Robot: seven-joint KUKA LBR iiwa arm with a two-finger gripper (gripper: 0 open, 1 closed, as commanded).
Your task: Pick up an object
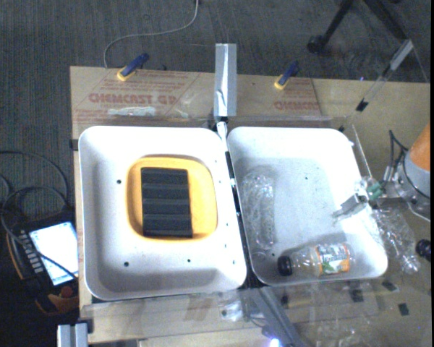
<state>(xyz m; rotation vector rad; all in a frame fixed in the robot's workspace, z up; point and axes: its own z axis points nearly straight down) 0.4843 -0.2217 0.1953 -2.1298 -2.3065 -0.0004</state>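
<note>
The right bin holds a clear crumpled plastic bottle lying along its left side. A small bottle with an orange label and black cap lies on its side near the front wall. My gripper reaches in over the right bin's right side, above and right of the labelled bottle and apart from it. Nothing is visibly held. In the left bin lies a yellow block with a black ribbed top.
Crumpled clear plastic lies over the right bin's right rim, under the wrist. A metal post stands behind the seam between the bins. Two clamps sit on the board at the back. Cables and a tablet lie on the floor at left.
</note>
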